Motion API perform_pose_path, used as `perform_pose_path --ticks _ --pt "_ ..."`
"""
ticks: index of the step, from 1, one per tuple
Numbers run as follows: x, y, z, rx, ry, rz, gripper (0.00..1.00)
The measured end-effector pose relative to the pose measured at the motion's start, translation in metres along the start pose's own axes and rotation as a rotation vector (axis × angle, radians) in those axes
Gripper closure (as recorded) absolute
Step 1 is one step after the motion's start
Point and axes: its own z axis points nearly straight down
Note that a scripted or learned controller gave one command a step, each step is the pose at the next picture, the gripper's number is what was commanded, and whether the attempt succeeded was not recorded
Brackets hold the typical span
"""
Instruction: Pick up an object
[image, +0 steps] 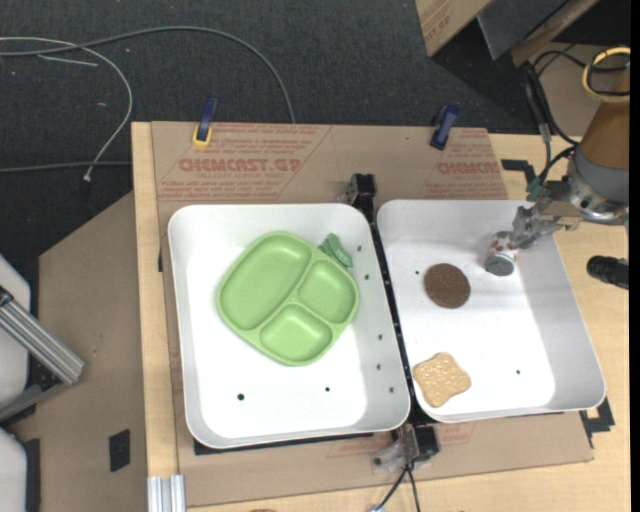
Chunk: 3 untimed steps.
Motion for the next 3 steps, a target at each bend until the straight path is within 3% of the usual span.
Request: perform_pose_path --ticks 2,3 --pt "-0.004 0.011 -0.104 -0.002 -0.001 0.0 1.0" --pt "0.046 0.01 -0.089 0.009 0.004 -0.003 1.0"
